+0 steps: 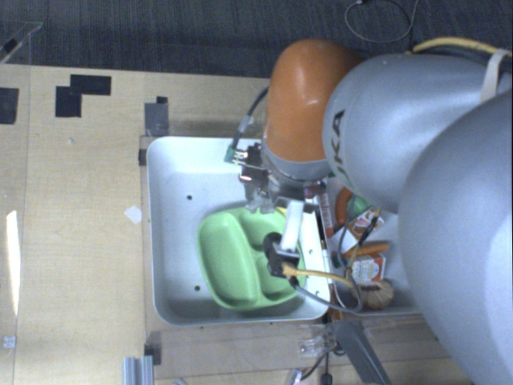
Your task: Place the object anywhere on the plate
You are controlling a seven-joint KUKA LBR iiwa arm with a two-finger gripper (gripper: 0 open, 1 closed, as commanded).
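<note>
A light green divided plate [232, 259] lies in the left white bin [172, 215], toward its front right. My gripper [268, 207] hangs over the plate's far right part, just below the arm's orange band. The wrist and its fittings cover the gripper from above, and I cannot make out any object at its tip. Part of the plate's right side is hidden under the arm.
The right bin is mostly hidden by the arm. Showing in it are an orange and green item [354, 207], a small printed packet [367, 269] and a brown round thing [377, 295]. The pale bench [72, 231] stretches off to the left.
</note>
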